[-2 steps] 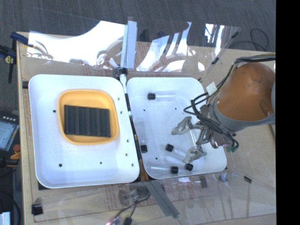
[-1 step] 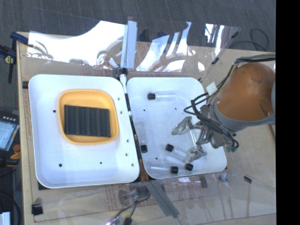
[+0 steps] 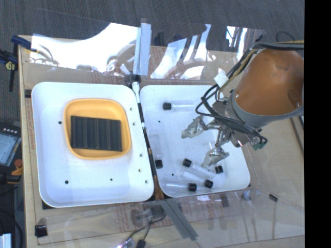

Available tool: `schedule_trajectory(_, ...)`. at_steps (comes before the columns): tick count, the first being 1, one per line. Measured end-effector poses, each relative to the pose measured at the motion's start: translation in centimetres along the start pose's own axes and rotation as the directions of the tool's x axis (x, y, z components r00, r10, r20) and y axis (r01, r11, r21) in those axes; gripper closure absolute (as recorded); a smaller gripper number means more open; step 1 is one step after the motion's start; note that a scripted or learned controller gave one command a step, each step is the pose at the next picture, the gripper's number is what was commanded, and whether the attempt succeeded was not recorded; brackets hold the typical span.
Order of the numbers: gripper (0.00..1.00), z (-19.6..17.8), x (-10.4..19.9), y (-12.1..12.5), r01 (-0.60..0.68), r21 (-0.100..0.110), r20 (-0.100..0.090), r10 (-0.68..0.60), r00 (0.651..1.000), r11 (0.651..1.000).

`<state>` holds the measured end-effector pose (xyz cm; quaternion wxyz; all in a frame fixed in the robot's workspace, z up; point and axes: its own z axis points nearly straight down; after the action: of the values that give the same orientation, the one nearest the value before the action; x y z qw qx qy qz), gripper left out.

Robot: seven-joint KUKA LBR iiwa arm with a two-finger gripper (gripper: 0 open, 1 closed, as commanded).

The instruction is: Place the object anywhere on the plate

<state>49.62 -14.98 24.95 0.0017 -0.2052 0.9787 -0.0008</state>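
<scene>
Two white bins point(image 3: 46, 138), one yellow plate point(image 3: 96, 110) (ridged dark centre)

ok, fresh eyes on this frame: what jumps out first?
The yellow plate with a dark ribbed centre sits in the left bin and draws the eye first. Next is the arm's big orange band at the right, hanging over the right bin, with the gripper spread above its floor. Below it, several small clear tubes with black caps lie scattered toward the near edge of that bin.
</scene>
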Motion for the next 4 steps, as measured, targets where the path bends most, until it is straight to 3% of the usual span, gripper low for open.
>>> schedule_trajectory(1, 0.0, 5.8, 0.8, -3.7, 0.521, -0.008, -0.002, -0.521, 0.853, 0.853)
schedule_trajectory(2, 0.0, 7.0, 3.9, -4.1, 0.79, -0.007, 0.0, -0.79, 0.613, 0.613)
schedule_trajectory(3, 0.0, 5.2, 3.7, -3.7, 0.939, -0.005, 0.003, -0.939, 0.343, 0.343)
schedule_trajectory(4, 0.0, 5.2, 3.7, -3.7, 0.939, -0.006, 0.003, -0.939, 0.344, 0.344)
